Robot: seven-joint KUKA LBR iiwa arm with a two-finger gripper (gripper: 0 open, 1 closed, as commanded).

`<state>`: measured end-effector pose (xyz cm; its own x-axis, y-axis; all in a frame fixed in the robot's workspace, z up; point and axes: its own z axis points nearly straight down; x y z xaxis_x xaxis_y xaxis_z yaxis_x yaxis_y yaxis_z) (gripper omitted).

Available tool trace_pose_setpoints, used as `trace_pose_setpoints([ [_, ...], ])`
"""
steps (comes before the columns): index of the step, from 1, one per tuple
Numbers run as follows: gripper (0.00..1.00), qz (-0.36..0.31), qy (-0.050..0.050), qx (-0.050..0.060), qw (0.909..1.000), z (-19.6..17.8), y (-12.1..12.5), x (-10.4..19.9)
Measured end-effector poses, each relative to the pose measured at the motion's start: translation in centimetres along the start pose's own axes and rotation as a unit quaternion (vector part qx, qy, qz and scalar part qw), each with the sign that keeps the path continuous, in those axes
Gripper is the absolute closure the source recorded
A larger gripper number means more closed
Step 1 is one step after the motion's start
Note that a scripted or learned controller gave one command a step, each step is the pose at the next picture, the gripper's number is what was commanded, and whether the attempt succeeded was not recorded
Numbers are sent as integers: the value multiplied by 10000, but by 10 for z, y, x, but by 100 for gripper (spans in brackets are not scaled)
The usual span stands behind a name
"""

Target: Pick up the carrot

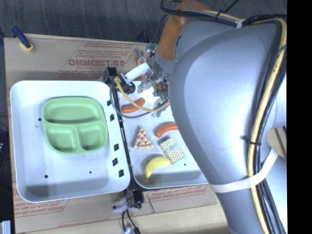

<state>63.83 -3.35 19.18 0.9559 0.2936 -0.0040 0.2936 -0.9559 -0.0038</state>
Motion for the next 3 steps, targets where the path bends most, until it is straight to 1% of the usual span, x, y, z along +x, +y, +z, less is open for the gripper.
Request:
trace_pose_setpoints([
  [1, 0, -147, -11, 13, 9999, 1, 3, -5],
  [2, 0, 460, 5, -11, 9989, 0, 8, 9],
  [3, 0, 467, 7, -6, 9989, -64, 13, 2],
])
